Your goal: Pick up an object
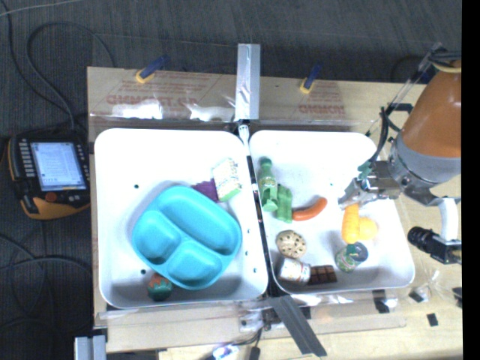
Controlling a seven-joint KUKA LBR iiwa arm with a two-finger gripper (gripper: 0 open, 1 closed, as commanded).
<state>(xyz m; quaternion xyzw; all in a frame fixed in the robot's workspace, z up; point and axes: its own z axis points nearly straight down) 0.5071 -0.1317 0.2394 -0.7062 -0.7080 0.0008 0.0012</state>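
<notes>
Yellow object in right bin, just below hand; hand's opening unclear, grasp unconfirmed.

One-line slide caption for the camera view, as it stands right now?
Grey KUKA arm's gripper poised above a yellow plastic toy in the right white bin; sectioned blue plastic tray in the left.

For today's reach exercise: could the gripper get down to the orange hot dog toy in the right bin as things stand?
Probably yes. The orange hot dog toy lies on bare bin floor, open from above, touched only by the green toy at its left end. The gripper sits just to its right.
</notes>
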